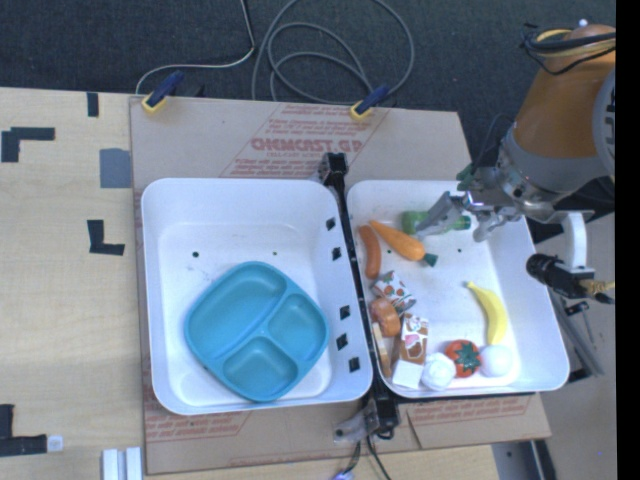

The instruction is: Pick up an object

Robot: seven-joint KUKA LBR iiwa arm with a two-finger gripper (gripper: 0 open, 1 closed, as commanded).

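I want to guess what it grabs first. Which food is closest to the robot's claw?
The green vegetable at the back of the right bin, right beside the gripper. The carrot lies farther off; the banana and tomato farther still.

Dark grey carpet floor [120,18] runs across the top, with a pale cable [340,43] looping over it in loose coils. Below that, a light wooden bench [60,298] carries black tape marks [100,238] and a grey patch [115,166]. A brown cardboard sheet [290,143] with red print lies on the bench, clamped at its far edge by two blue-and-yellow clips [160,93]. Lighting is even and soft.
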